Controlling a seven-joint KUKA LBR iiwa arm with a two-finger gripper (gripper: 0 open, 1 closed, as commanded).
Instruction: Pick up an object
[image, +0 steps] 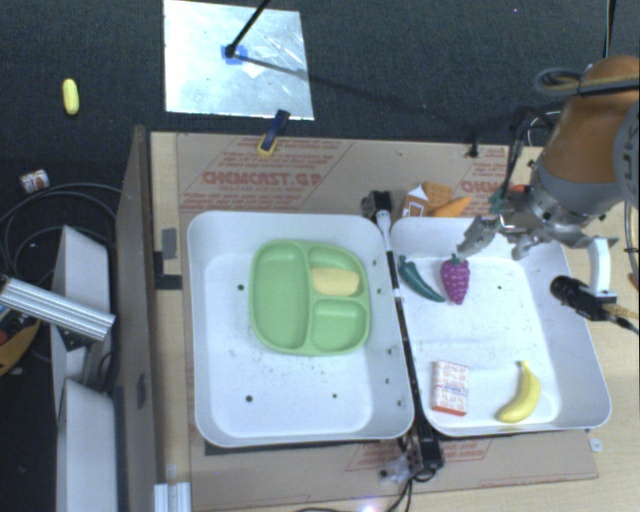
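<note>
Camera view had my end effector (478, 240) hung over the far edge of the right bin (570, 345), slanted down toward the purple grapes (456, 279); whether it was spread or pressed together I could not tell, nothing sat visibly in it. Likely candidate for the pick was the grapes, just beside the tip, lying next to a green pepper (421, 281) near the divider. Grapes looked knobbly, moulded plastic, tapering to a point; pepper was slim, curved, glossy. Nearer the front of that bin lay a smooth yellow banana (521, 393) and a flat printed carton (450, 387), well apart from my approach. Left bin (225, 300) carried a matte green sectioned plate (306, 297) with a pale yellow block (335, 280) in its upper right compartment. Both bins were shallow, white, scuffed, on a cardboard-covered worktop (300, 165).
</note>
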